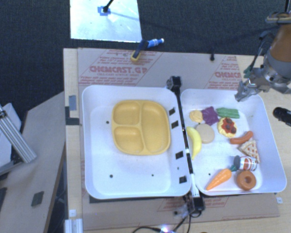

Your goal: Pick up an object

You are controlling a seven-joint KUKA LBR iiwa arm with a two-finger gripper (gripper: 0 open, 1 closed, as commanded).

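My gripper (244,91) hangs over the far right rim of the right bin (269,130), with nothing visible between its fingers. Below and left of it lie toy foods: a green bean piece (227,112), a purple piece (210,114), a small yellow piece (196,115), a pizza round with red topping (227,127), a beige disc (205,133), a banana (194,142), a sausage (240,138), a waffle wedge (249,150), a small can (246,163), a carrot (219,178) and a donut (245,180).
The left bin (94,169) bears a yellow divided plate (139,126). A black clip strip (180,130) runs between the bins. A blue and yellow marker (146,44) lies on the cardboard behind them. A metal sheet (105,13) sits farther back.
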